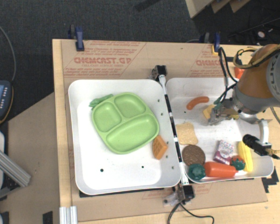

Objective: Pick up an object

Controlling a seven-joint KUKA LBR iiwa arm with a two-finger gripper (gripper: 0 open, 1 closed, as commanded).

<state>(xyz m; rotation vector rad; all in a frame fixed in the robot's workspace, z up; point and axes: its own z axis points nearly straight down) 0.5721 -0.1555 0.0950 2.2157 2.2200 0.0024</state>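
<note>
My gripper (pixel 216 115) reaches down into the right bin (pixel 203 88) at its upper middle. It sits right beside a small yellow wedge (pixel 207 111), and I cannot tell whether it touches it. An orange sausage (pixel 197 101) lies just up and left of the gripper. A tan bread slice (pixel 186 133) and a brown round patty (pixel 193 154) lie on the bin's left side. Along the front edge are a green toy (pixel 196 171), an orange carrot (pixel 219 170), a pink packet (pixel 224 149) and a yellow corn cob (pixel 245 155).
The left bin (pixel 84 162) holds a green divided plate (pixel 125 121) and an orange waffle piece (pixel 159 148) near the divider. The arm's grey and orange body (pixel 259 85) hangs over the right bin's far right corner. Blue clamps (pixel 77 37) grip the bench's back edge.
</note>
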